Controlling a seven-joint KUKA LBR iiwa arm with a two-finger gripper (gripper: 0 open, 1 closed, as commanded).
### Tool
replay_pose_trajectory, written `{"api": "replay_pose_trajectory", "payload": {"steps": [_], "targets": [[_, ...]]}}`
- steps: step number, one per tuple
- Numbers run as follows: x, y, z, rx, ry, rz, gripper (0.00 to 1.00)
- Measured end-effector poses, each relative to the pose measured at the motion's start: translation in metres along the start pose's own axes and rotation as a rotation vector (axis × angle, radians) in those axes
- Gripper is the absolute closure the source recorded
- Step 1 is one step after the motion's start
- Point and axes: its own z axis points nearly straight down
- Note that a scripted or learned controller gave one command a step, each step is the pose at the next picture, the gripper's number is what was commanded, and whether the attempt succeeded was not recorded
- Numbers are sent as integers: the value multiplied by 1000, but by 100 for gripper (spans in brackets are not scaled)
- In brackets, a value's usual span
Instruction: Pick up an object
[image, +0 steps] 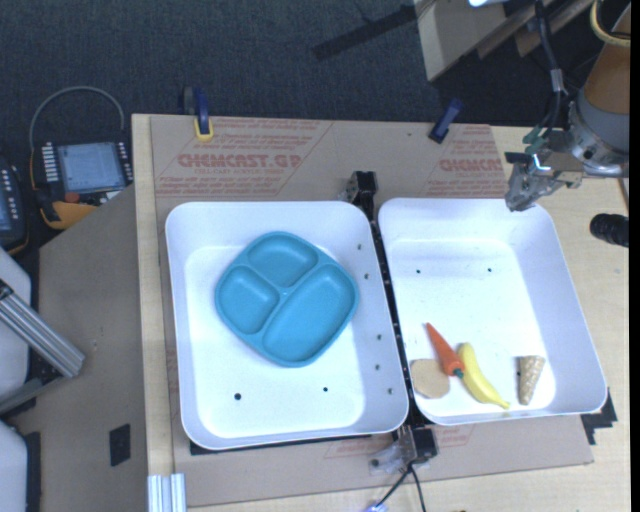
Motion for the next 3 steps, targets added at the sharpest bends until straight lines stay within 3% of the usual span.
{"api": "replay_pose_trajectory", "payload": {"steps": [3], "targets": [[162,-29,20,7,3,-3,100]]}}
